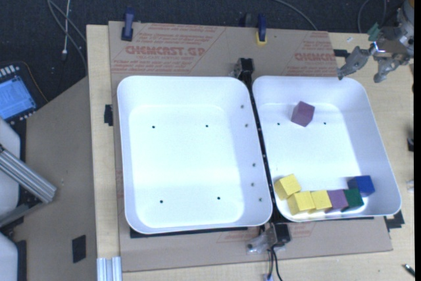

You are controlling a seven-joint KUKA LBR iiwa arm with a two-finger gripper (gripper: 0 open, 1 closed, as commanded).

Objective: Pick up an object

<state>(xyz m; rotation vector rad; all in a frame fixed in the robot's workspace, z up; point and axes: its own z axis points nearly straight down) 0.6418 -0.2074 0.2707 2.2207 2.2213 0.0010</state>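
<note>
Coloured blocks [323, 196] along right bin [375, 116] front, purple block [302, 113] behind

Purple cube [302, 113] stands clear; blocks [322, 197] crowd near wall.

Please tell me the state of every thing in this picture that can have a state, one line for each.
gripper: open, holding nothing, above the far right corner of the right bin
purple block: lying alone, tilted, in the right bin
row of blocks: packed along that bin's near wall
left bin: flat on the bench

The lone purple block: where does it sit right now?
The purple block lies in the right bin's upper part, apart from the row of blocks along its bottom edge.
</note>
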